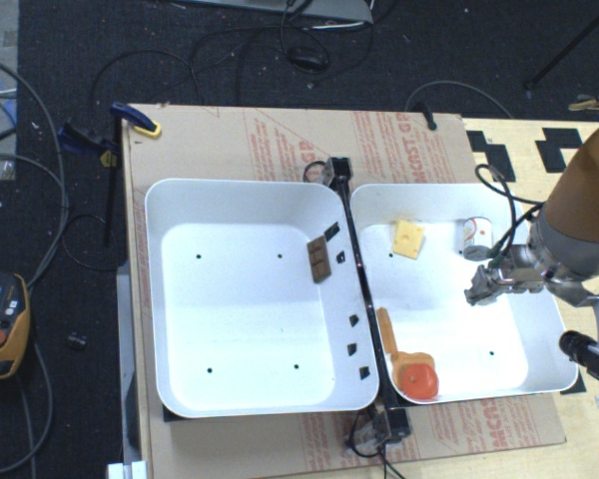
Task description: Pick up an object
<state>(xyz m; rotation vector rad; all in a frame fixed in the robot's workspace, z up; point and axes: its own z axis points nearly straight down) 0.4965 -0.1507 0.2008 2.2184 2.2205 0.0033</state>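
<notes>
Nearest the camera: the orange ball (417, 379) with a wooden handle (386, 332), sitting in the right bin (539, 367) at its front-left corner, against the divider.

My claw (482, 289) is over the right bin, right of centre, low above the floor. Can't tell from this angle whether it's released or clenched; nothing visible in it.

Taking the claw as reference:
- white cylinder with red marking (476, 234): just behind it, toward the back wall. Closest candidate.
- yellow block (409, 239): behind and to the left, near.
- ball and handle: forward and left, well apart. Handle's long axis runs roughly front-to-back along the divider.
- brown block (319, 260): further left, over the divider, in the left bin (180, 267) on its right wall.

Judgement: nothing is directly under me, so the next move is a short shift back onto the cylinder.

Arm pose: reaching in from the right, wrist bent down and pointing left across the bin, orange band (584, 203) above.
</notes>
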